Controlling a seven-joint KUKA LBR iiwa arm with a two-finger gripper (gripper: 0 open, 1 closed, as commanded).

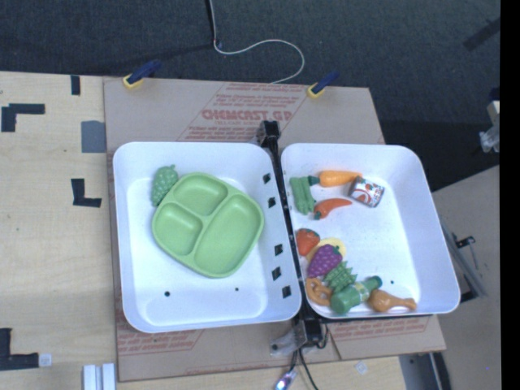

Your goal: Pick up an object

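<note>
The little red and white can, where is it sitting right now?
The can lies on its side in the right bin, toward its far end, just right of the orange carrot and above the chili pepper.

toy food (pixel 333 254) clusters along the right bin's (pixel 406 218) nine-to-six o'clock side; small can (pixel 366 192) lies tipped at twelve.
</note>
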